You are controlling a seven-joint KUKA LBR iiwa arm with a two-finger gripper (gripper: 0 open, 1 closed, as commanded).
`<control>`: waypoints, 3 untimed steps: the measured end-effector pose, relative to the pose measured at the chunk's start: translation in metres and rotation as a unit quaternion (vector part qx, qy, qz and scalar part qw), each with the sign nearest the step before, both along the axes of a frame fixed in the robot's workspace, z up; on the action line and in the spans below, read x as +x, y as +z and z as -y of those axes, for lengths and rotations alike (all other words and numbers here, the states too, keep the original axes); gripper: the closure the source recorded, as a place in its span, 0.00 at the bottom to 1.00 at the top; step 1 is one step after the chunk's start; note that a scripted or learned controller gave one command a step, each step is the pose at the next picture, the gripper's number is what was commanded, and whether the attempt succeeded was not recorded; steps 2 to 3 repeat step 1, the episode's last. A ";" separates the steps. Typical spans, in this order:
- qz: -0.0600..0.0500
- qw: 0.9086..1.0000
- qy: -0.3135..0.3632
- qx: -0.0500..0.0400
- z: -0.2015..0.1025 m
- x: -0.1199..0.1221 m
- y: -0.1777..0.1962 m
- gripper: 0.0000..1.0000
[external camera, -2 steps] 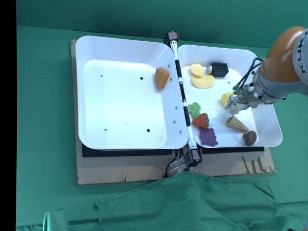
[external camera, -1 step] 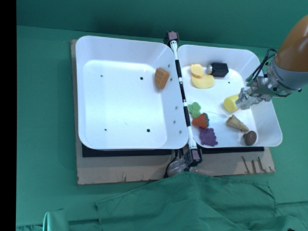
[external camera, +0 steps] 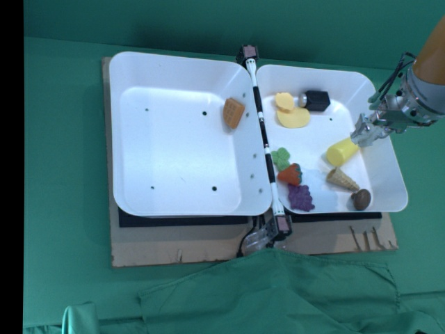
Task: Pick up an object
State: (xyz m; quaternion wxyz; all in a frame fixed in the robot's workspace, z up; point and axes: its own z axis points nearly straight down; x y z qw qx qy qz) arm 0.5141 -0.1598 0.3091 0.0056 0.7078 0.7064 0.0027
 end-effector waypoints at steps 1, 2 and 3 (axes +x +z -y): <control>0.000 1.000 0.000 0.000 -0.003 0.011 0.055 1.00; 0.000 1.000 0.000 0.000 -0.003 0.011 0.055 1.00; 0.000 1.000 0.000 0.000 -0.003 0.011 0.055 1.00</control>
